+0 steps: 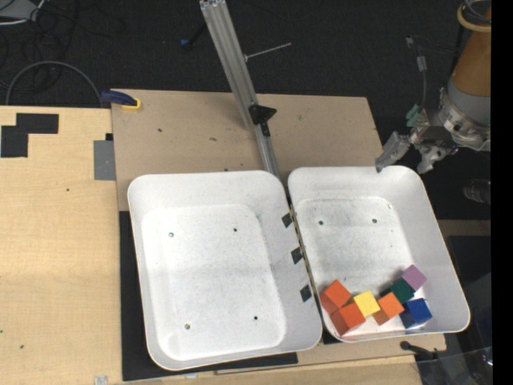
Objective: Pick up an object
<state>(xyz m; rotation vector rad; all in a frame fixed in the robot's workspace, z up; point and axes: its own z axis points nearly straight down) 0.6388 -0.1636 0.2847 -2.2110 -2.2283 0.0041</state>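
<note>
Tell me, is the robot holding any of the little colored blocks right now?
No, nothing is held. The tool hangs open over the far right corner of the right shallow white bin, while the small colored cube blocks sit clustered in its near corner.

Blocks crowded vs near wall

The arm is seen at the right edge of the camera view, its orange band above a grey wrist. The wrist is tilted down and toward the left. The gripper is carried at its lower end, with two fingers spread apart and pointed downward; nothing is held between them.
</note>
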